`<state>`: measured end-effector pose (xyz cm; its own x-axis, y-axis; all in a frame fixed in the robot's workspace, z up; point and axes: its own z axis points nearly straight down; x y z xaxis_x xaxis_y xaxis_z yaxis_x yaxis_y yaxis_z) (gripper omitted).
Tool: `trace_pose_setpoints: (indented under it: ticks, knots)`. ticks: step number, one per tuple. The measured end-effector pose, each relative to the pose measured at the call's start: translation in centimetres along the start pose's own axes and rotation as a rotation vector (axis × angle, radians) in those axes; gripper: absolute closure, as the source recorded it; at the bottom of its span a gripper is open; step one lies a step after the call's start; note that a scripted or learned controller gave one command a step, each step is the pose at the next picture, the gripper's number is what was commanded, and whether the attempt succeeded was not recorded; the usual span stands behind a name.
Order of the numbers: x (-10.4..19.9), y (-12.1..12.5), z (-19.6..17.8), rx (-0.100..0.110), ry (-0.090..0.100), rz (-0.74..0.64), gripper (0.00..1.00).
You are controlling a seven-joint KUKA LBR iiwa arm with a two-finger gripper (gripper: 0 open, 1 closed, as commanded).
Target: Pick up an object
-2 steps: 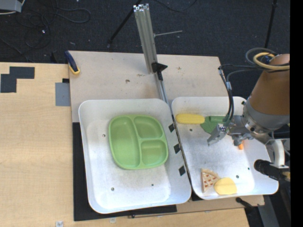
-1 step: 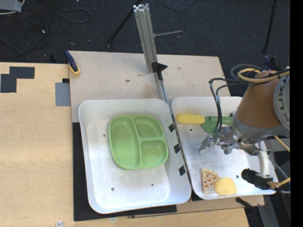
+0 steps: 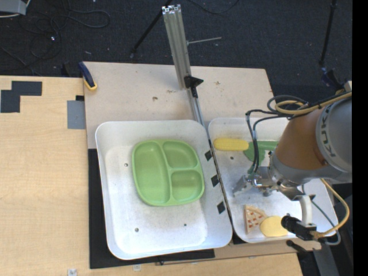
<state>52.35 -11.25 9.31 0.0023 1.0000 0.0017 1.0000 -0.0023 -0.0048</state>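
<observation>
A grey KUKA arm with an orange wrist band reaches in over the right-hand shallow white bin (image 3: 225,132), its two-finger gripper (image 3: 253,183) lowered among the items there; from where I stand the metal parts at its tip blur together against the bin floor, and I cannot tell how it is set or whether it has hold of anything. By the look of things, the pick is not yet made: every candidate object appears to lie in the bin. A yellow corn-cob toy (image 3: 230,145) rests near the bin's far-left corner, a green plastic piece (image 3: 265,149) lies just beside it, partly hidden under the arm, and at the near edge a triangular pizza-slice toy (image 3: 253,217) sits touching or just beside a rounded yellow lump (image 3: 273,227). Which of these is the target I cannot say; the gripper hangs between the corn and the pizza slice. The left-hand white bin (image 3: 115,223) holds a light-green three-compartment plastic plate (image 3: 168,172), well apart from the action. An upright aluminium post (image 3: 178,45) rises from the pale wooden table (image 3: 132,91) behind the bins, and black clips (image 3: 213,180) line the seam between the bins. The arm's own looping cables (image 3: 252,137) hang close over the working spot.
</observation>
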Motion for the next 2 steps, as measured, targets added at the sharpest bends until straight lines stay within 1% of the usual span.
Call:
trace_pose_setpoints:
  ticks: [1, 2]
  knots:
    - [-0.1, 0.0, -1.2, 0.000, 0.000, 0.004, 1.00]
    - [-0.2, -0.3, -5.4, -0.005, -0.002, 0.001, 1.00]
